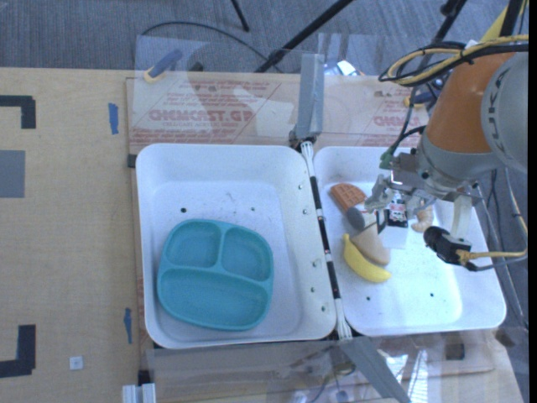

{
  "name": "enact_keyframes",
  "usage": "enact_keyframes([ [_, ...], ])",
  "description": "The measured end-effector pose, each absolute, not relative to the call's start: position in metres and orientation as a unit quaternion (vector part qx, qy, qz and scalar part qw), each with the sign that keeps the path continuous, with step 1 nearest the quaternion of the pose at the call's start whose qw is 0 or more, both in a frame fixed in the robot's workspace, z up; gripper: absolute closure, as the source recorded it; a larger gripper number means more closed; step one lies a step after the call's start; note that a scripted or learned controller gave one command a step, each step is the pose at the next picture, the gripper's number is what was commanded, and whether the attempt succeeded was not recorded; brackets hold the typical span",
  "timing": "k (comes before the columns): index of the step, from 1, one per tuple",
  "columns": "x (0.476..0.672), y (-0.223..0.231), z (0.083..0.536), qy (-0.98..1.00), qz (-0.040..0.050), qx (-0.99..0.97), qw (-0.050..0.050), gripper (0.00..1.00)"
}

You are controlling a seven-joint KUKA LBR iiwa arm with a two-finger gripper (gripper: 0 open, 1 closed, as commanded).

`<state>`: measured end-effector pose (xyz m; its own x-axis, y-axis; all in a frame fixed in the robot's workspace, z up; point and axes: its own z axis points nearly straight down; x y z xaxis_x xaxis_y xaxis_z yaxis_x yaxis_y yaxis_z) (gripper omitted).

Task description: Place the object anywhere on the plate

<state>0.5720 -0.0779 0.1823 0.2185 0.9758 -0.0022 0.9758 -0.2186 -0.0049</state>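
A teal plate (216,275) with three compartments lies in the left bin (168,170). In the right bin (436,296) a yellow banana (366,264) lies beside a beige piece (374,246), with a small grey object (356,218) and a brown ridged piece (346,196) further back. My gripper (393,206) hangs low over the back of the right bin, just right of the grey object and the brown piece. I see nothing held in it.
A raised divider (323,242) separates the two bins. Cables and a black connector (445,246) trail from the wrist over the right bin. A clear plastic sheet (218,107) stands behind the bins, and tripod legs cross the floor beyond.
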Motion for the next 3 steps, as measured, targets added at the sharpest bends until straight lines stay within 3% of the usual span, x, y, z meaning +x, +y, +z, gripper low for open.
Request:
enact_keyframes([
  [1, 0.494, -0.036, 0.182, -0.724, 0.0019, -0.690, 0.003, 1.00],
  [2, 0.578, 0.008, 0.207, -0.750, 0.0004, -0.662, 0.000, 1.00],
  [3, 0.553, 0.132, 0.198, -0.768, 0.0023, -0.640, 0.002, 1.00],
])
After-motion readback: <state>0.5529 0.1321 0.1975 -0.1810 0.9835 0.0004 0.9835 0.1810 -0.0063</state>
